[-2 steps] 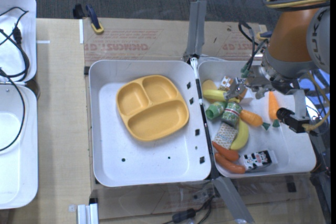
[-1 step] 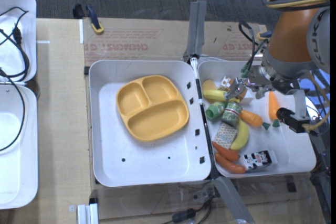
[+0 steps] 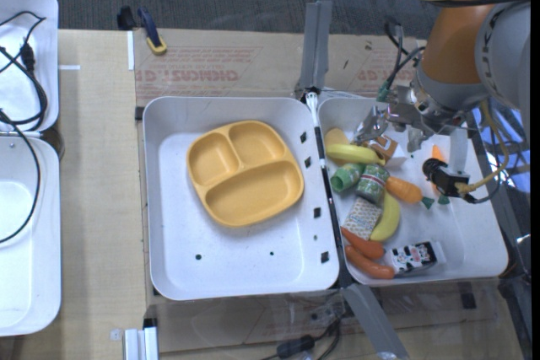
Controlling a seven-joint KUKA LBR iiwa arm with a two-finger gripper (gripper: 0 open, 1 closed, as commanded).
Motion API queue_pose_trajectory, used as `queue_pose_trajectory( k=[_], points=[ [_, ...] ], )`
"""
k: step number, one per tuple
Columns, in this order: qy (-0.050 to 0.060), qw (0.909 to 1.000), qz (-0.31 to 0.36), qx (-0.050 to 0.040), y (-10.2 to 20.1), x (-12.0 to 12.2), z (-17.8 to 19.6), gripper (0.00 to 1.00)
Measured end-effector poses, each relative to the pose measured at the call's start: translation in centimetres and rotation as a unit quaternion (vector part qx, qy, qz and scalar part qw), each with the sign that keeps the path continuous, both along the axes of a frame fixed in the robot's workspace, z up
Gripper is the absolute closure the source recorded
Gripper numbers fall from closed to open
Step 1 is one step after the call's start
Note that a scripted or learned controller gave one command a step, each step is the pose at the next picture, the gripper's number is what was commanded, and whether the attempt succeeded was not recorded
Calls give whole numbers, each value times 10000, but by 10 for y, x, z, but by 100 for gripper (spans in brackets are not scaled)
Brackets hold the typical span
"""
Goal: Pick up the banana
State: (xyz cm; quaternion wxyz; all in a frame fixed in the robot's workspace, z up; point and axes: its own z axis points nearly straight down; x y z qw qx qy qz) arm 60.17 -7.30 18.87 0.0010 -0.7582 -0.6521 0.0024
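While the gripper (image 3: 377, 129), fingers unreadable, is hanging at the right bin's (image 3: 481, 261) upper part, a curved yellow banana (image 3: 351, 153) is lying just below-left of it.

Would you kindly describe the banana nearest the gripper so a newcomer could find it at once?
Look in the right bin, against the wall it shares with the left bin. The banana lies flat near that bin's far end, just left of the gripper. The other banana lies further forward, beside the carrot.
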Motion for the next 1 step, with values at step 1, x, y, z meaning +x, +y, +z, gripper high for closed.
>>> queue_pose_trajectory(
  k=[1],
  points=[
    [-8, 9845, 1751, 6, 19, 22, 0, 0]
  ],
)
